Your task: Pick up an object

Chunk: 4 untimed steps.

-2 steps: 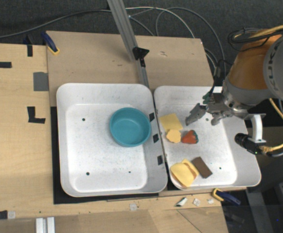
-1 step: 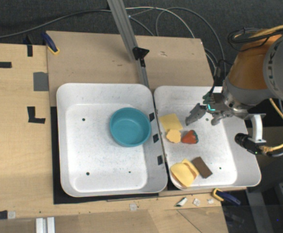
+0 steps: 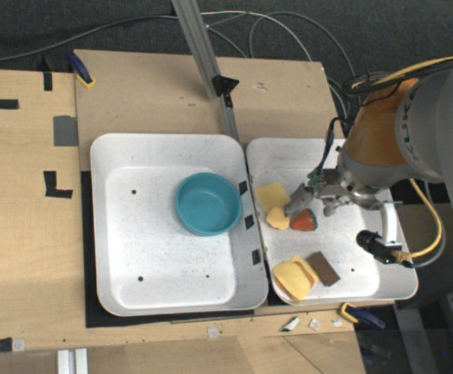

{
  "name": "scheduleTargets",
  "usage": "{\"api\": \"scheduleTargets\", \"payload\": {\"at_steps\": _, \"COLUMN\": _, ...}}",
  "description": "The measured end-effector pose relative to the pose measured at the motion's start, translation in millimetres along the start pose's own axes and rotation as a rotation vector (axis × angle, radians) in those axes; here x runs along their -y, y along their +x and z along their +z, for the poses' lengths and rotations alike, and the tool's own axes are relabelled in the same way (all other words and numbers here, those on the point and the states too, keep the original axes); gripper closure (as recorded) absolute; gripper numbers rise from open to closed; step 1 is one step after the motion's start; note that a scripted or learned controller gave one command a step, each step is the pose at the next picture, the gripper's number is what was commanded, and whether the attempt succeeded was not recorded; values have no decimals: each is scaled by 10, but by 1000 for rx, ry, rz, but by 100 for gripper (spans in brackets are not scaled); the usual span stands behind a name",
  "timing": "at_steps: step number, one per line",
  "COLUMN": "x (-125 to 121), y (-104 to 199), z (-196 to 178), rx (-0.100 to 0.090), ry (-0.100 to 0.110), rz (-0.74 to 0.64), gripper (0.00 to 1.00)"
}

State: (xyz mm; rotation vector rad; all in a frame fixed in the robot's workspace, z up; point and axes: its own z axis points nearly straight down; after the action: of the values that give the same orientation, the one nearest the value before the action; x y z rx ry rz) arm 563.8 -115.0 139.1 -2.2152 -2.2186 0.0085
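In the right bin, near its left wall, the gripper hangs just over a red object that lies beside a yellow piece. How far the jaws stand open I cannot tell. A blue bowl sits in the left bin.

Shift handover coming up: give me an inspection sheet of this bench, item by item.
Surface: wooden bench bearing two white bins, left bin and right bin, side by side.
Job's things: right bin holds a yellow block, a red piece, a yellow sponge-like piece and a brown block.
Clutter: teal bowl in the left bin.
Hand: hand low over the red piece; grip unclear.
Cables: black cables loop behind the bench.
Surroundings: dark floor; slanted metal pole.
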Motion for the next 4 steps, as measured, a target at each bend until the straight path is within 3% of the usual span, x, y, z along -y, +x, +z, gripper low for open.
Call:
{"api": "scheduleTargets", "payload": {"at_steps": 1, "x": -29, "y": 16, "z": 462, "rx": -4, "ry": -10, "rz": 0, "gripper": 0}}
{"api": "scheduleTargets", "payload": {"at_steps": 2, "x": -68, "y": 19, "z": 303, "rx": -2, "ry": -23, "rz": -3, "gripper": 100}}
{"api": "scheduleTargets", "payload": {"at_steps": 4, "x": -115, "y": 175, "z": -690, "rx": 1, "ry": -12, "rz": 0, "gripper": 100}}
